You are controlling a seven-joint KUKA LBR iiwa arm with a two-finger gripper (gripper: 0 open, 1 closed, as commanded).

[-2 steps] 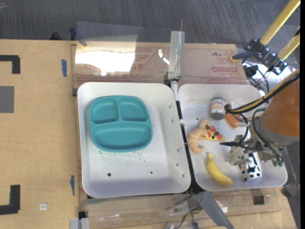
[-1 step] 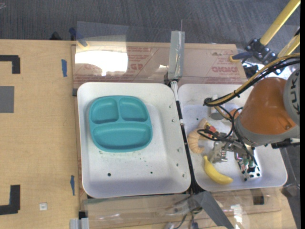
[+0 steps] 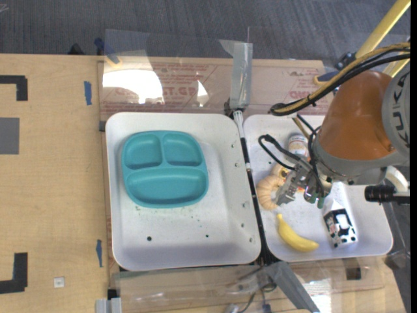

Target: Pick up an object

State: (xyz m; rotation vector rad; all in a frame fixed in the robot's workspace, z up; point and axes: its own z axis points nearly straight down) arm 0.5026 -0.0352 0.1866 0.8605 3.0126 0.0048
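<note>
White letters "KU" on the grey arm (image 3: 402, 113)

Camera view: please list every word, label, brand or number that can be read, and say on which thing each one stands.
"KU", partial letters on the grey arm at the right edge.
Red print on the cardboard behind the bins: too blurred to read.
Marks on the small black and white object: too small to read.

The arm (image 3: 365, 119) runs off the right edge, and its orange bulk hides the far right part of the right bin (image 3: 378, 240). The tool (image 3: 296, 186) is blurred among cables, so its fingers cannot be made out. It partly covers a tan object (image 3: 267, 191). A small container (image 3: 297, 142) at the far side is half hidden, its label unreadable.
</note>
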